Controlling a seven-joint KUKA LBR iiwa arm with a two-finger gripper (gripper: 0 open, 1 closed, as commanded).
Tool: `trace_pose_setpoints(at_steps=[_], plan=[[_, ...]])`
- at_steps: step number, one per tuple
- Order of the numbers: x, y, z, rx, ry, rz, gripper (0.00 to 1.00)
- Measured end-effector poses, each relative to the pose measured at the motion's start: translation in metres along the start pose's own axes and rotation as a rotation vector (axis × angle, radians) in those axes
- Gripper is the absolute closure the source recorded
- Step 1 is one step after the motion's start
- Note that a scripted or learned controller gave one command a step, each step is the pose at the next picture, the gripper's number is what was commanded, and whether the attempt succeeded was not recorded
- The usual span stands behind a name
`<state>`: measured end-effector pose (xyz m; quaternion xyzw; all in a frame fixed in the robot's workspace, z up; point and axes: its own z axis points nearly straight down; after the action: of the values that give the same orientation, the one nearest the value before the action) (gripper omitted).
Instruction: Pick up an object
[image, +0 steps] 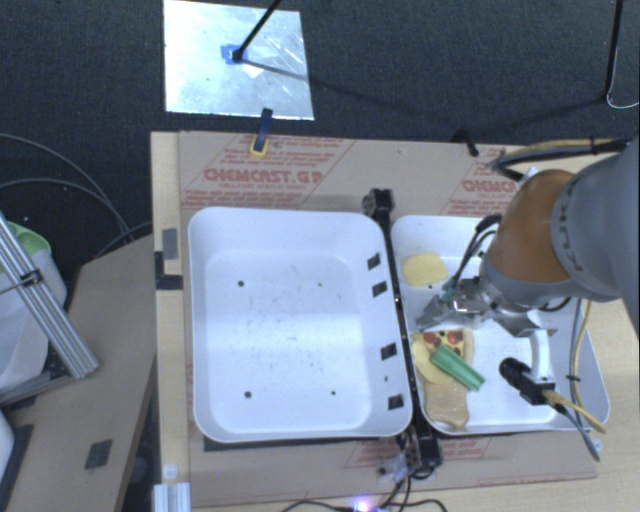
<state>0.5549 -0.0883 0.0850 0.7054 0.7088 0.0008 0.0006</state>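
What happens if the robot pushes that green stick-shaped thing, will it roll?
The green stick-shaped thing looks straight, so probably stiff, not floppy. It is small beside the white right bin, so likely light. It lies on pale yellow flat pieces, so a push may slide it off; whether it is round enough to roll, I cannot tell.

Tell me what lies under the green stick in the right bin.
The green stick rests across a tan flat piece; whatever lies directly beneath the stick is covered.

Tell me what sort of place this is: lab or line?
Probably a robotics lab's grasp-test bench: two shallow white bins on a cardboard sheet, one arm reaching into the right bin, with assorted small items such as a green block.
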Motion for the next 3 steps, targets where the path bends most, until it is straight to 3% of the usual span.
trace_pose_setpoints(at_steps=[1, 2, 3], plan=[[-0.01, -0.063, 0.0, 0.003, 0.0, 0.007, 0.0], [-0.009, -0.059, -0.011, -0.004, -0.001, 0.004, 1.0], [0.075, -0.065, -0.105, -0.009, 0.003, -0.008, 1.0]])
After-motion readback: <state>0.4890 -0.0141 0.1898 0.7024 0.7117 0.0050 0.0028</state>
